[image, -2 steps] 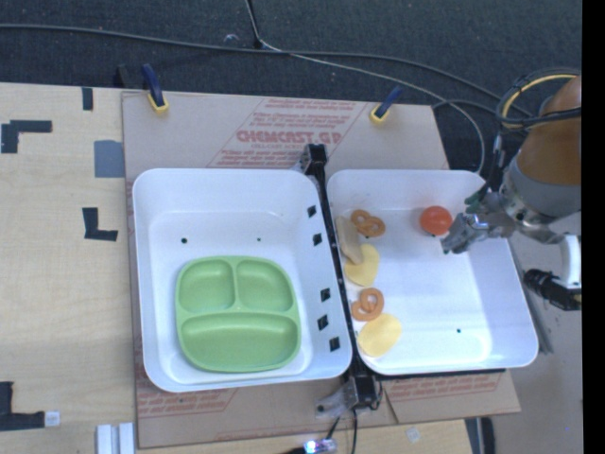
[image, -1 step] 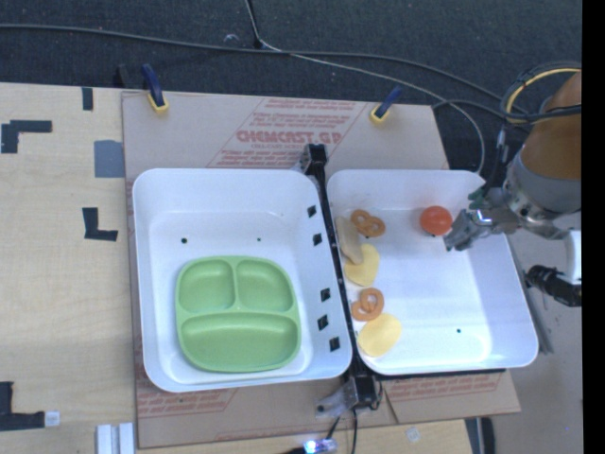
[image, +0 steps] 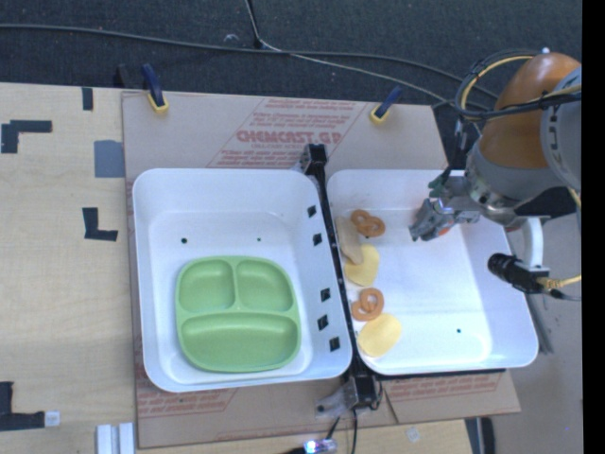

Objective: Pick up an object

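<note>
Green divided plate [image: 237,312] fills the left bin's [image: 156,197] front half. Along the right bin's [image: 492,348] left wall lie two yellow chips [image: 379,335] and two orange pretzels [image: 368,303]. Gripper [image: 430,223] hovers near the back-right; its finger state is unclear.

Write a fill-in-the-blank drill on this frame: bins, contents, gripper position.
1. The green divided tray lies in the ____ bin.
2. The tray has ____ compartments.
3. The two pretzels and two yellow chips lie in the ____ bin.
4. The gripper hovers over the right bin, to the ____ of the upper pretzel.

Missing words: left; three; right; right
</note>
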